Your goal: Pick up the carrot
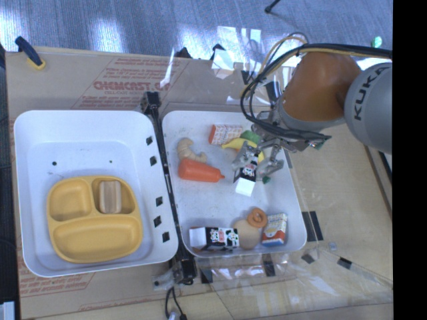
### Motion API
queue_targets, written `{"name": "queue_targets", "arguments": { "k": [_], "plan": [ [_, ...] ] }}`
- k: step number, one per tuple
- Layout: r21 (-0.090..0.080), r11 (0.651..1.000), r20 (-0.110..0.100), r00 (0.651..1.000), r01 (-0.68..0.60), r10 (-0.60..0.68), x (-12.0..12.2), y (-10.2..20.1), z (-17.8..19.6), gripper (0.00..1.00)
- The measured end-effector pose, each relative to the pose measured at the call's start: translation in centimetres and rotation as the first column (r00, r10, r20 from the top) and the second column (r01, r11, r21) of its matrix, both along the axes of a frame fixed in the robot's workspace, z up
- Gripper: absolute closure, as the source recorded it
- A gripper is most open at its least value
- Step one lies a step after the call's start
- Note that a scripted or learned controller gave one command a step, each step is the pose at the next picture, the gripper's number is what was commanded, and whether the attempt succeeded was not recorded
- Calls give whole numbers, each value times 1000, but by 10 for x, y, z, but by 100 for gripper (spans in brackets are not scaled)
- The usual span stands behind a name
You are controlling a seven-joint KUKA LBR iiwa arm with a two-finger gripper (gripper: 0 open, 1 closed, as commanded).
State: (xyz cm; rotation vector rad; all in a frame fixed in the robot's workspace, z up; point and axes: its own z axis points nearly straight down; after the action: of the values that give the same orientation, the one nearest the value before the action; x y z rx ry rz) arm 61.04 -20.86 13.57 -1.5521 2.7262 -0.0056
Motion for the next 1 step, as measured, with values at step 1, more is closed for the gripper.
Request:
{"name": "queue_targets", "arguments": {
  "k": [1],
  "plan": [
    [3, 983, -2, 983, -184, 184, -51, 92, 44, 100]
  ]
}}
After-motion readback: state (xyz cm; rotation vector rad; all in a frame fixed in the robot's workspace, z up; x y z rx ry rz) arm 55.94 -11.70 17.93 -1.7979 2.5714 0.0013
